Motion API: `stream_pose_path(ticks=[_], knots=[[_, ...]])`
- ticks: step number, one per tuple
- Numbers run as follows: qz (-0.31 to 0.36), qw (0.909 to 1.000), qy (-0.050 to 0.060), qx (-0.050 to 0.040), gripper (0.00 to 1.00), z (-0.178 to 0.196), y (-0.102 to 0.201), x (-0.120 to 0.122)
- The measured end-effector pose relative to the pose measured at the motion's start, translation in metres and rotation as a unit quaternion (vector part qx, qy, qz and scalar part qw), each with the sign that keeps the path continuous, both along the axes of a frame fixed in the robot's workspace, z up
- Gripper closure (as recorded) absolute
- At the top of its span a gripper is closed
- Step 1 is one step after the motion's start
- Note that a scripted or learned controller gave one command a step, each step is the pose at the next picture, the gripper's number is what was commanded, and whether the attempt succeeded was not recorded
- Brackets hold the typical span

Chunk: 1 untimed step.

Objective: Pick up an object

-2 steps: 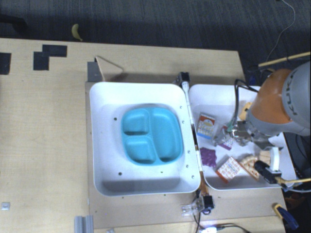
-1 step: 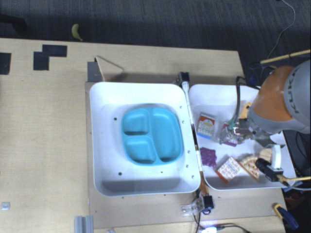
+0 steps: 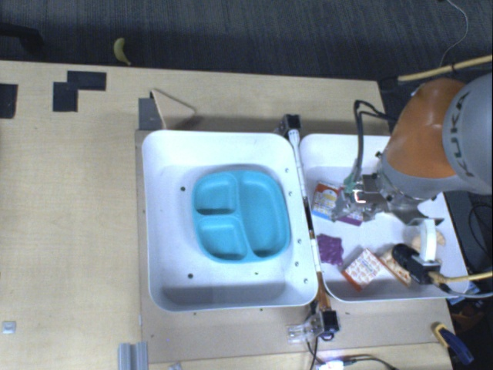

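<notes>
while the gripper (image 3: 356,199) sits low in the right bin (image 3: 323,154), over a small printed packet (image 3: 326,200) and a purple item (image 3: 348,217), you cannot tell its state, so no pickup shows yet. the left bin (image 3: 162,206) holds 1 blue divided tray (image 3: 239,214).

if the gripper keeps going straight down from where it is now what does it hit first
Most likely the small purple packet in the right bin, directly beneath the gripper; depth is hard to judge from this view.
</notes>
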<state>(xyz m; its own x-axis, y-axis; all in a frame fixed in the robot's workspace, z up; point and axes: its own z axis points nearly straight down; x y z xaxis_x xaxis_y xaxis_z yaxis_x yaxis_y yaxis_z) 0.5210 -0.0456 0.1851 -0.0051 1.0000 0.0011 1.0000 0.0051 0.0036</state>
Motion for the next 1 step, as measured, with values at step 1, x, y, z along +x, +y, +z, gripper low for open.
stream_pose_path(ticks=[1], knots=[[0.001, 1.0, 0.0, 0.0003, 1.0, -0.0002, 0.0873, 0.1082]])
